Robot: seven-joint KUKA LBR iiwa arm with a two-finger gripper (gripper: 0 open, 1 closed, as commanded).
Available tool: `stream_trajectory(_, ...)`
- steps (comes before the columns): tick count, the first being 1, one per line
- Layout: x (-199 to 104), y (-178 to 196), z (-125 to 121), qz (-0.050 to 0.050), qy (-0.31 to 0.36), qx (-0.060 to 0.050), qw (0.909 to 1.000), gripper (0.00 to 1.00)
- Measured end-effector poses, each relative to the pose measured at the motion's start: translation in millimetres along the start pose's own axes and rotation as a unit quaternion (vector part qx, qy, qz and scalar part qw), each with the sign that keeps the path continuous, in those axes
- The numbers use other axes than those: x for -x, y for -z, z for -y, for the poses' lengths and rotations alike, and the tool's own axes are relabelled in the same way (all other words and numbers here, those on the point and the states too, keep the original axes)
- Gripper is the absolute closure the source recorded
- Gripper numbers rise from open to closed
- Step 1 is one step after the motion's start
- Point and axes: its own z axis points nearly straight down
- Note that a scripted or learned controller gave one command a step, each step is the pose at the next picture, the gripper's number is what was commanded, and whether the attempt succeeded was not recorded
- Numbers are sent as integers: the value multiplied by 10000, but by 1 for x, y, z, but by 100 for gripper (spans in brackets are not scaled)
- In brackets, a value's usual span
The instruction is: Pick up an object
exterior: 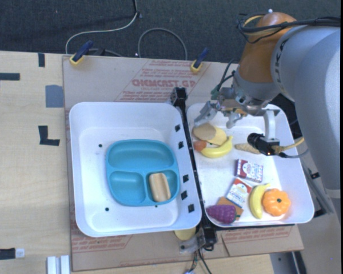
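arm [286, 56] is reaching in from the right, wrist bending down over the right bin's [297, 170] far end | gripper [220, 114] is hovering with fingers spread apart, gripping nothing | bun [206, 132] and banana [217, 149] are lying just below it | left bin is holding a blue tray [140, 170]

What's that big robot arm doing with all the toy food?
The gripper hangs open over the far end of the right bin, just above a toy bun and a banana. It holds nothing yet. More toy food lies nearer, like a little pumpkin and grapes. The left bin has a blue tray with a bread roll.
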Motion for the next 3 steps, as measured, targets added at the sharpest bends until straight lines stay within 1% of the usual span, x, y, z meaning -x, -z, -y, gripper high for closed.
stream_trajectory(1, 6, 0, -3, 2, -6, -2, 10000, 0)
stream_trajectory(2, 14, 0, 3, 2, -8, -6, 10000, 0)
stream_trajectory(3, 42, -68, -18, 5, -15, -28, 10000, 0)
